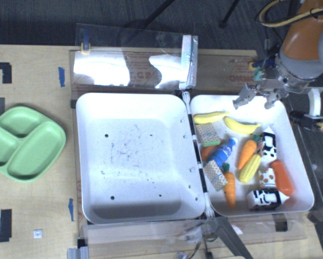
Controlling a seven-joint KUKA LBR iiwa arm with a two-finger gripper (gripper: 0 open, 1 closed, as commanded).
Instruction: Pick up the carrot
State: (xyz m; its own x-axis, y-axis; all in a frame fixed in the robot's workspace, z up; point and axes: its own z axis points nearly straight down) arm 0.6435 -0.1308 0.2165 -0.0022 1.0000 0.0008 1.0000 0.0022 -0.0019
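Observation:
An orange carrot (pixel 247 151) with a green top lies tilted in the middle of the right bin (pixel 306 197), beside a yellow corn cob (pixel 251 168). A second, smaller carrot (pixel 229 188) lies nearer the front of that bin. My gripper (pixel 256 98) hangs over the bin's far edge, well behind both carrots, above a banana (pixel 241 125). Its two fingers are spread open with nothing between them.
The right bin also holds a second yellow banana (pixel 209 117), a blue bottle (pixel 223 151), a red-orange sausage shape (pixel 282 177), black-and-white cow toys (pixel 266 197) and striped sponges (pixel 215 175). The left bin (pixel 134 155) adjoins it. A green divided plate (pixel 24 142) sits far left.

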